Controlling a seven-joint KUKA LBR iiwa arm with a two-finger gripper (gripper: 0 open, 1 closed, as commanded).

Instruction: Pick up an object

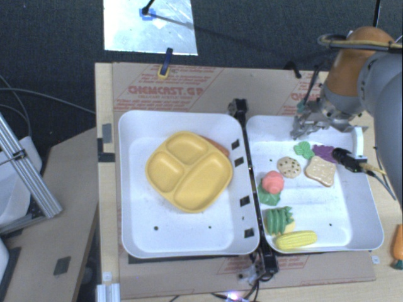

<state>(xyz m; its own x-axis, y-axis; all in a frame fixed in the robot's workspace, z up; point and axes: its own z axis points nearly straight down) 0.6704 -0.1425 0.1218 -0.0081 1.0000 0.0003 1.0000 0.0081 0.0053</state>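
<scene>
**benchwatcher:** Camera view question: why is the pincer (306,128) parked at the far edge of the right bin (365,222) and not over the toys?

**kuka_fan:** My guess is it's lining up a drop. It hangs above bare floor near that bin's back rim, just beside the green leaf piece (303,149). Nothing sits between its tips, and I can't tell if they're wide or narrow, too small and blurry.

**benchwatcher:** So what's up for grabs?

**kuka_fan:** All loose in the right bin: cookie (288,165), toast slice (320,170), corn (296,238). The yellow divided plate (188,170) fills the left bin (135,231), probably too broad to pinch.
</scene>
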